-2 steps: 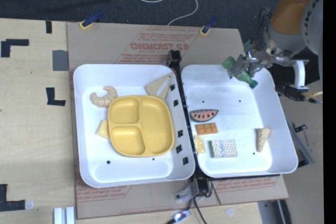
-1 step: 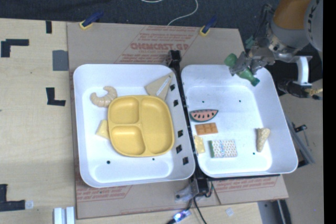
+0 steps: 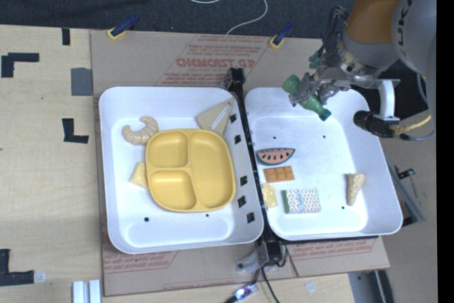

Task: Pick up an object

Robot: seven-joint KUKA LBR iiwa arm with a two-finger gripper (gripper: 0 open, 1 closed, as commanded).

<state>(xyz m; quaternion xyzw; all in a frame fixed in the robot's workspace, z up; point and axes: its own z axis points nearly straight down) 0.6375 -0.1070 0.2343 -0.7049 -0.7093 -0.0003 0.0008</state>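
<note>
Green piece [image 3: 291, 86] sits at the far left corner of the right bin [image 3: 323, 145], and in the camera view it lies directly under the tool [image 3: 310, 97]. I see green on both sides of the tool: one end up and to the left, the other down and to the right near the bin floor. Its long axis therefore runs on a diagonal, and the tool crosses it about the middle. That is the relation the move depends on, since there is no sideways offset to close, only height.

I cannot tell from this slant whether the tool is clamped on the green piece or just hanging over it, because the wrist hides the contact. I also cannot tell whether the piece rests on the bin floor or is lifted clear of it.

The other things in the right bin lie well apart from the tool, toward the near side. They are a melon slice [image 3: 275, 155], a cracker [image 3: 279, 174] just below it, a speckled pad [image 3: 303, 201] and a cone [image 3: 354, 188] by the right wall. The left bin [image 3: 113, 152] holds a yellow plate [image 3: 190, 168] and sits farther off, across the divider.

My judgement is that a straight lift is what the next move calls for. The risk is that the piece pivots about its middle and slips out if the hold is loose.
</note>
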